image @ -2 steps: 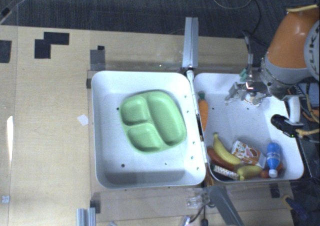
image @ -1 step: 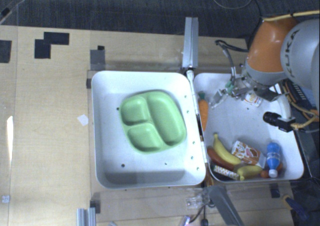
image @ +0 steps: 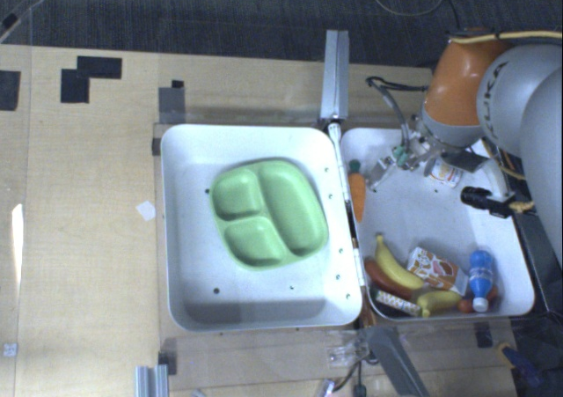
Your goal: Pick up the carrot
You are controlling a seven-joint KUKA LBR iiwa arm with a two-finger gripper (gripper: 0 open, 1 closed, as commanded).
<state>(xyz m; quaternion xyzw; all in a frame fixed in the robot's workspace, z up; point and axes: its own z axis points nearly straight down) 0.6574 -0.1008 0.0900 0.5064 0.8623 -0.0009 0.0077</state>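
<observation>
orange carrot (image: pixel 356 195) left of tool (image: pixel 393 158)

Two white bins on a wooden bench, one with a tray, one with groceries.

The left bin (image: pixel 180 237) holds a green divided plate (image: pixel 268 212) with three compartments, lying near its middle. In the right bin (image: pixel 519 285), along the near edge, lie a yellow banana (image: pixel 396 268), a small printed carton (image: pixel 433 269) just right of it, and a blue-capped bottle (image: pixel 479 279) at the near right corner. A metal rail (image: pixel 335 78) stands between the bins at the far side. Black markers (image: pixel 88 77) sit on the far left of the bench (image: pixel 79 237).
</observation>
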